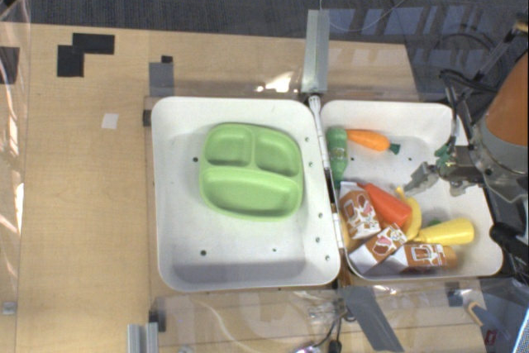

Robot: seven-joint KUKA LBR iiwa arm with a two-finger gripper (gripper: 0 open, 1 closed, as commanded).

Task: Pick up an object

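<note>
The arm (pixel 506 124) reaches in from the right edge, its grey body and orange band above the right bin (pixel 430 116), with the wrist bent so the gripper (pixel 423 178) points leftward and down over the bin's middle. The two fingers look slightly parted and nothing shows between them, though the view is small and dim there, so how wide the gap is stays uncertain. The fingertips hang just above and to the right of the orange-red wedge (pixel 388 204), close to the yellow banana (pixel 411 211) that curves beside it. Further toward the front lies a yellow squeeze bottle (pixel 446 232) on its side, and brown-and-white snack packets (pixel 361 215) are heaped in the bin's front left part, overlapping each other. At the back of the bin a carrot (pixel 369 140) lies near the green bottle (pixel 335 149), which rests along the left wall. The left bin (pixel 178 202) holds a green divided plate (pixel 250 170), well apart from the gripper.
</note>
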